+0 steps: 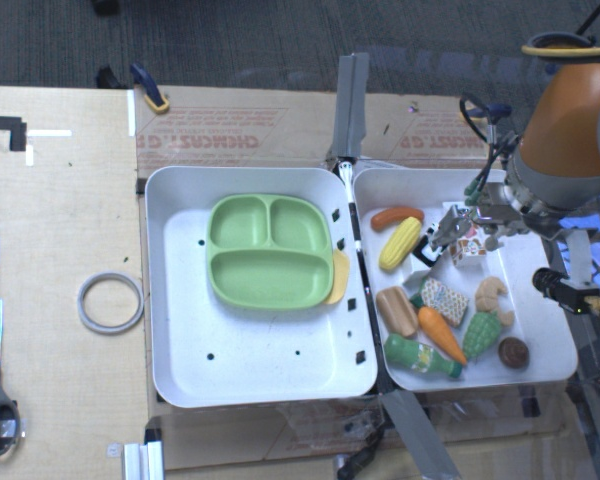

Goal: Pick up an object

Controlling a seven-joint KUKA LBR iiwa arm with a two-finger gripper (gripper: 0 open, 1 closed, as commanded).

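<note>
Over the right bin (540, 363), crowded with toy food, your gripper (450, 236) hovers beside the corn cob (400, 243), its opening impossible to judge from here, and may nudge the sausage (396, 216) rather than grasp anything.

We see two bins of smooth, glossy white plastic (170, 298). The green divided plate (270, 251) looks like matt plastic. The toy corn (400, 243) and carrot (442, 334) appear plastic with a slight sheen. The bench (60, 228) looks like pale, matt wood.
</note>
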